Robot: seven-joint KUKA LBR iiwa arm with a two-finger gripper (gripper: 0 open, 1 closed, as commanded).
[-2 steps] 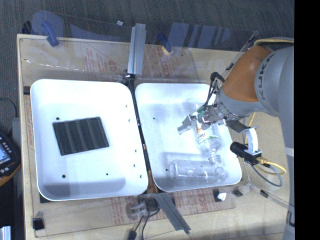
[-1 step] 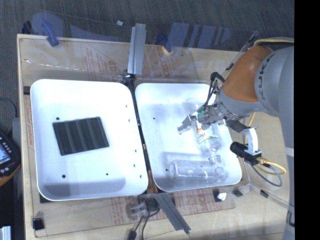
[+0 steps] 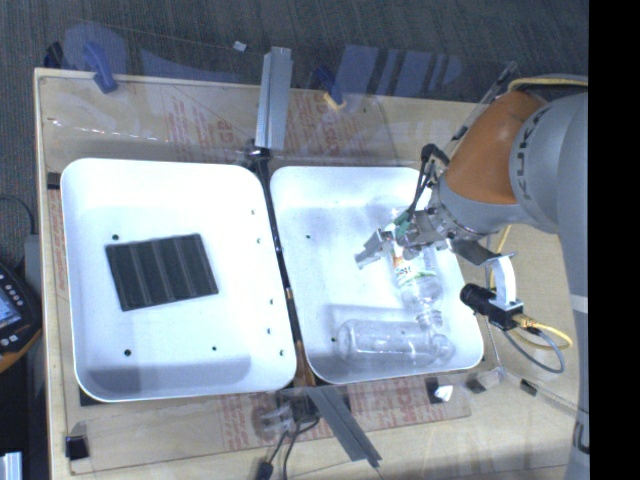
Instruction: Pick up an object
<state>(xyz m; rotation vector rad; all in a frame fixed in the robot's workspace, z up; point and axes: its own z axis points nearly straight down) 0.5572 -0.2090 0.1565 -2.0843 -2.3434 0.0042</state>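
The arm (image 3: 520, 163) enters from the right of the frame, its orange band sitting at the upper right above the right bin (image 3: 330, 198). The gripper (image 3: 398, 243) hangs over the middle-right part of that bin, and its fingers appear to close on the neck end of a small clear plastic bottle (image 3: 415, 278), which hangs down from them toward the lower right; the glare on the plastic makes the grip hard to confirm fully. A second, larger clear bottle (image 3: 390, 340) lies on its side along the lower edge of the same bin, just below the small one and nearly touching its lower end. In the left bin (image 3: 90, 198), a dark ribbed rectangular block (image 3: 161, 270) rests flat, slightly tilted, left of centre. A black divider strip (image 3: 280, 268) runs between the two bins. At the far left edge of the frame sits a handheld control pendant (image 3: 12, 308)
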